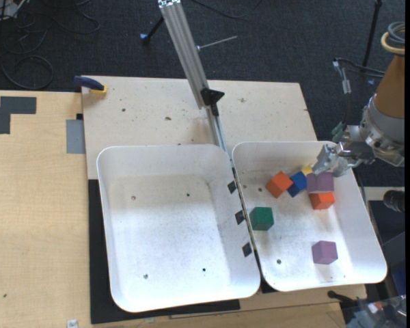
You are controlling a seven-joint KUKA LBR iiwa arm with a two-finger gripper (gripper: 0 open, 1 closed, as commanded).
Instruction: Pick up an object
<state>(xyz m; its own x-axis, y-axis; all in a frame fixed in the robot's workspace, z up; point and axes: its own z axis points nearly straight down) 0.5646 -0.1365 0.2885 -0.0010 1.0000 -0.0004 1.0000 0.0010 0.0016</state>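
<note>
The right bin (369, 251) holds several cubes. An orange cube (280, 183), a blue cube (298, 183), a sliver of a yellow one (307, 171), a purple cube (320, 182) and a red-orange cube (322, 200) cluster near its far right side. A green cube (262, 218) lies by the divider, and a second purple cube (324, 251) sits toward the front. My gripper (326, 161) hangs at the bin's far right edge, just above the purple cube in the cluster. Nothing shows held in it.
The left bin (123, 176) lies beside the right one, with black clips (240, 216) along the shared rim. A slanted aluminium post (188, 53) rises behind the bins. A wooden board (27, 203) lies at the left.
</note>
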